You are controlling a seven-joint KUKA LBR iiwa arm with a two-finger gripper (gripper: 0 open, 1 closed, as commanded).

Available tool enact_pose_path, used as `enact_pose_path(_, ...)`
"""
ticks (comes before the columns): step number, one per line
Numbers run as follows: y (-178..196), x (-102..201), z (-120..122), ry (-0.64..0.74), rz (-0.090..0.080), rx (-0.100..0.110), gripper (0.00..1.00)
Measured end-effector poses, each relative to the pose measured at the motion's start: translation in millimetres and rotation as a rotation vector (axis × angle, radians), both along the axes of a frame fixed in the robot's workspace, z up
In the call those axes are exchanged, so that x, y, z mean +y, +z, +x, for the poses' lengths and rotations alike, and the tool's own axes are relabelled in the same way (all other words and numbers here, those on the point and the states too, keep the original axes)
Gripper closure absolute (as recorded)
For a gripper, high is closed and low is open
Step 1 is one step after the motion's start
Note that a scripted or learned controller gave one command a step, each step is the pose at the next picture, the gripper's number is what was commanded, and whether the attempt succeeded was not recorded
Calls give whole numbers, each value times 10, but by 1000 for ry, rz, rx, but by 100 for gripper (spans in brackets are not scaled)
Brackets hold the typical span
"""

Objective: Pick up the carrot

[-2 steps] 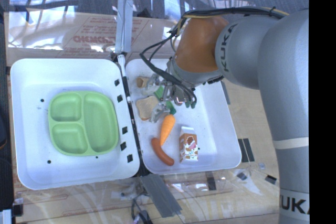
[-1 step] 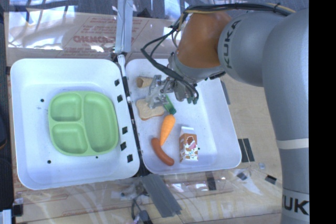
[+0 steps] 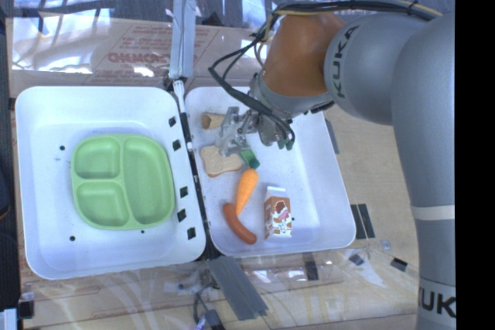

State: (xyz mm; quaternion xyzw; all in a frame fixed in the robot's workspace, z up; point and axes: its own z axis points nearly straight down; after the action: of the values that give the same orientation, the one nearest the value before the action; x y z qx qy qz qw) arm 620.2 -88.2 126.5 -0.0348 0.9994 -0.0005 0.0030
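So the gripper [image 3: 236, 137] is hanging low in the right bin [image 3: 329, 174], near its upper-left part, right over the slice of toast [image 3: 219, 161]. The metal fingers look spread a bit with nothing between them, so it reads as open and empty-handed.

The carrot [image 3: 246, 189] is just below and to the right of the gripper, lying tilted with its green top [image 3: 250, 160] pointing up toward the fingers and its orange tip pointing down toward the near edge. The green end looks very close to the gripper, maybe touching, hard to call from this angle. Right under the carrot's tip is a sausage [image 3: 239, 222], lying at a slant and just about touching it. Beside that, a small juice carton [image 3: 278, 216] stands upright. There's also a little brownish piece [image 3: 212, 120] up near the bin's top-left corner, can't tell what it is.

The left bin [image 3: 39, 166] has a green divided plate [image 3: 122, 181] sitting in it, not part of this.

Best guess on the step: still the approach, no grasp yet. Next move probably needs the arm to shift toward the carrot's orange body, line the fingers across its width, then close without snagging the toast or nudging the sausage.
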Motion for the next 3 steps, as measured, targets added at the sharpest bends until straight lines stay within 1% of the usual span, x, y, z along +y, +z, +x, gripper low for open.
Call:
enact_pose_path(1,678,633,140,-207,2,0,100)
enact_pose_path(2,1592,798,-323,176,-1,-3,100)
enact_pose_path(3,1140,293,-682,-1,0,6,100)
